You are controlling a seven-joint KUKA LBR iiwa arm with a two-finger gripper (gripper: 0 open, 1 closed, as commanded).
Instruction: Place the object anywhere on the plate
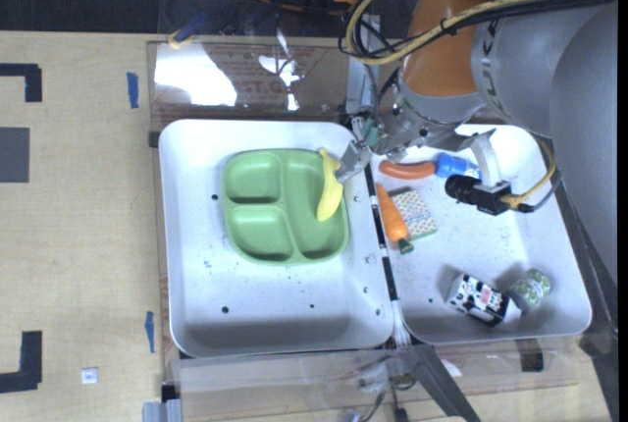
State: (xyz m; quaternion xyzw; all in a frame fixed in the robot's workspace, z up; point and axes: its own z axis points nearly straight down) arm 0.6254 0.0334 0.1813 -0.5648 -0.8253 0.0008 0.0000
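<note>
we see the banana point(329, 194) lying on the green plate point(257, 214), along the plate's right side. its upper end is up by the plate's top right corner and its lower end points down into the right-hand compartment. the plate is divided into compartments and sits in the left bin point(196, 292), nearer that bin's right wall than its left.

the gripper point(350, 160) is over the wall between the two bins, at the banana's upper end. it is just beside the fruit or touching it; we cannot tell which. we also cannot tell whether the gripper is spread, pressed together or pinching the banana, since its tip is small and blurred against the white bin. the arm point(549, 47) reaches in from the right, and its orange band point(446, 18) is above the far edge of the right bin point(549, 234).

the other things lie in the right bin. an orange sausage point(406, 170) lies near the far wall, just right of the gripper. a blue thing point(454, 162) is at its right end. below them a carrot point(393, 217) lies close to the dividing wall. a patterned card point(417, 211) is touching or just beside the carrot on its right. near the front wall a black and white box point(477, 298) lies tilted. a small greenish can point(531, 288) is just to its right.
</note>
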